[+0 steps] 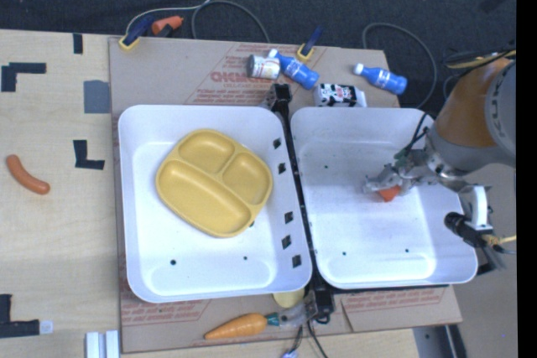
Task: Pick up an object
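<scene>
The gripper (388, 183), jaw state unreadable here, sits over a small orange object (388, 194) near the right bin's (369, 264) right edge, so centre it first.

Grey arm (491, 126) w/ orange band, black cable, small metal hand (388, 183).

Yellow tray (215, 182) laid in left bin (134, 180); sausage (28, 174) left on bench; carrot (236, 327) below bins; bottles (299, 71) behind.
</scene>
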